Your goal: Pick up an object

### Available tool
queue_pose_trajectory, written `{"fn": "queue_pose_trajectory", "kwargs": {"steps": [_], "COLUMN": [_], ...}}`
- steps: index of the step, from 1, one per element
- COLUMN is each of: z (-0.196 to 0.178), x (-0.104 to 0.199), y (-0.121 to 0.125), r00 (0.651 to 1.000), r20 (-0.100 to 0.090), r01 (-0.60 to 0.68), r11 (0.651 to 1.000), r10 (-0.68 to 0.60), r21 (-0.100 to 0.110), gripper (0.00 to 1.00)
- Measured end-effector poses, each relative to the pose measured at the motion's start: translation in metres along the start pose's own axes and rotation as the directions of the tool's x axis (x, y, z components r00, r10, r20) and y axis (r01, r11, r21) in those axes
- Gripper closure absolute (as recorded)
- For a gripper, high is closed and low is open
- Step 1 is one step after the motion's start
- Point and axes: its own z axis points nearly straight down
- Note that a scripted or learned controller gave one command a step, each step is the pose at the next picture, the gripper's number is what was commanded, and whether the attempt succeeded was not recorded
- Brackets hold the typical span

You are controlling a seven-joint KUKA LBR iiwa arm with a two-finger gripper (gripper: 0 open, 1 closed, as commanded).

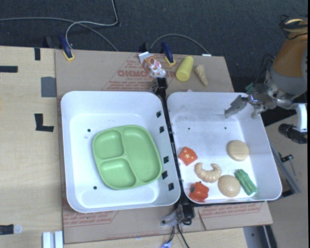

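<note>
We note the left bin [72, 138] with a green tray [126, 156], far left of the gripper [245, 106]. Gripper fingers apart, clamping nothing, over the right bin [196, 107]. Below it: bun [238, 150], croissant [208, 171], potato [229, 185], pepper [187, 155].

Arm [291, 61] cut off at right edge; green toy's [245, 182] identity unclear.
</note>
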Motion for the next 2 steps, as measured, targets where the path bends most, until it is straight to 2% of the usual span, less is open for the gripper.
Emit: {"fn": "queue_pose_trajectory", "kwargs": {"steps": [1,2], "z": [0.106,0.003], "x": [0.098,0.054], "y": [-0.022,0.029], "r00": [1.0,1.0], "r20": [-0.004,0.0], "r01": [0.002,0.0], "r11": [1.0,1.0], "r10": [-0.002,0.0], "r21": [0.001,0.0], "gripper": [0.0,0.0]}}
